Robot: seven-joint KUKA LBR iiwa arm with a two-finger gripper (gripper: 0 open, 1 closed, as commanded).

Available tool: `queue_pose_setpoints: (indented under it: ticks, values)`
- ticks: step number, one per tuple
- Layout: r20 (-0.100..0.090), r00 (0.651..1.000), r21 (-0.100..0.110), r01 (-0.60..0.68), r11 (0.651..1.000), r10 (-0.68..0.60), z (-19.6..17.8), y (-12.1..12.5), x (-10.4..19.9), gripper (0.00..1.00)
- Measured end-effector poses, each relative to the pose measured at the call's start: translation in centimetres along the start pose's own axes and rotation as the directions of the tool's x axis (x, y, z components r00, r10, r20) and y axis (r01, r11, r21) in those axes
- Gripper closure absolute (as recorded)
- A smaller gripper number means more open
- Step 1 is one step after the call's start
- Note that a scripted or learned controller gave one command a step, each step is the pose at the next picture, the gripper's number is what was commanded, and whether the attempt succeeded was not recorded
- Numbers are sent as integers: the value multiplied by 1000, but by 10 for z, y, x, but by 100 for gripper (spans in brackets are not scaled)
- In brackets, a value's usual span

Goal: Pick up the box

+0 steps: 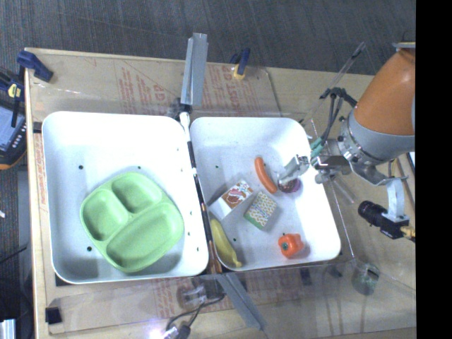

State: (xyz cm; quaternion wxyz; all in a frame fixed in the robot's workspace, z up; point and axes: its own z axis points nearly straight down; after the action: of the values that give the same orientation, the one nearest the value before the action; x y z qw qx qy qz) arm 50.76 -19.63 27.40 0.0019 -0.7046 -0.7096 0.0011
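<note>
High, slanted view over both bins (49, 129)

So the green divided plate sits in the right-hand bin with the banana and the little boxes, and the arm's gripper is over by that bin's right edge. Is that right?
Not quite. The camera view shows the green divided plate alone in the left white bin. The yellow banana and the two small boxes do lie in the right white bin, and the gripper is near its right edge.

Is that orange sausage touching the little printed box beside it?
Apart. The camera view shows white bin floor between the sausage and the printed box; the box instead sits close against the checkered box.
</note>
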Motion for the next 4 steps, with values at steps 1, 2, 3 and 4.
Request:
queue_pose_setpoints:
  ticks: [1,2,3,4]
  values:
    - [2,997,1,82,997,-82,74,8,5,0]
    - [4,984,-9,181,983,-181,178,13,2,0]
    - [10,982,-9,187,982,-187,167,14,0,100]
    - [10,982,-9,187,982,-187,167,14,0,0]
